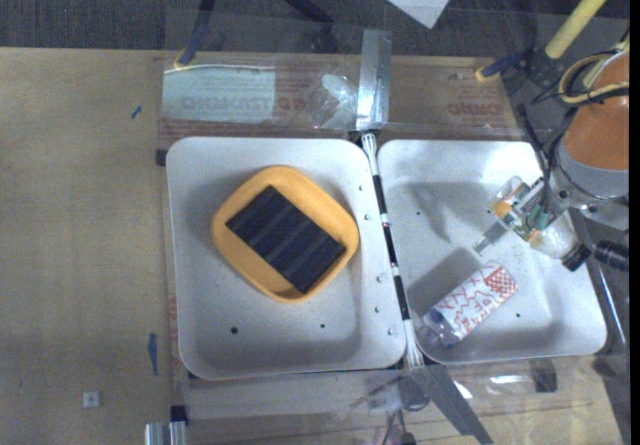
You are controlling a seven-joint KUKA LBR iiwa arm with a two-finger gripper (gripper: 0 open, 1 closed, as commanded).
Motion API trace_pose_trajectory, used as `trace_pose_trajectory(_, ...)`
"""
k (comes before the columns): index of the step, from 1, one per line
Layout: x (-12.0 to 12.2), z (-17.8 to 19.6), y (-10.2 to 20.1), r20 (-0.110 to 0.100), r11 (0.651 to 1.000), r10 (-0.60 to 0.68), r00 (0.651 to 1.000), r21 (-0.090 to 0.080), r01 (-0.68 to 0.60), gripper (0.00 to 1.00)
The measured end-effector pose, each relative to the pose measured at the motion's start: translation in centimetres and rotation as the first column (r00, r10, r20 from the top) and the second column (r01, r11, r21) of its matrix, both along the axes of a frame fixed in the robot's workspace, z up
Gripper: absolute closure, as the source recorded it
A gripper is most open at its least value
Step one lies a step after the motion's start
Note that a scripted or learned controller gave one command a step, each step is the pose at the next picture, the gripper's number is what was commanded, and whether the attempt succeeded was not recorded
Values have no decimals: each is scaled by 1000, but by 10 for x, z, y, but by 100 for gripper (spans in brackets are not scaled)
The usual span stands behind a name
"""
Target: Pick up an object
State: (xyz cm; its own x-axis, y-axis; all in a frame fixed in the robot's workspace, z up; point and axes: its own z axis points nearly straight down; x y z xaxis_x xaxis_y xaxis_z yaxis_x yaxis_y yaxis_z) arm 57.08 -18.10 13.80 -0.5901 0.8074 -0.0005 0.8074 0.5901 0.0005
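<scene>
A yellow-orange pad with a black ribbed panel (285,233) lies flat in the left bin (200,323), slightly left of its middle. In the right bin (560,333) a clear bottle with a white and red patterned label (473,305) lies on its side near the front, its neck pointing to the lower left. My gripper (500,228) hangs over the right bin's middle right, above and just right of the bottle and apart from it. I see nothing held in it.
The grey arm with its orange band (600,133) comes in over the right bin's right rim. A ridge (385,233) divides the two bins. Taped plastic and a metal bracket (372,83) lie behind the bins on the bench.
</scene>
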Motion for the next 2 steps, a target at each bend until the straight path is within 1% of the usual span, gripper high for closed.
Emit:
trace_pose_trajectory(1,54,-51,-40,5,1000,-20,1000,0,20,0)
trace_pose_trajectory(2,93,-52,-18,-20,989,-150,989,0,150,0)
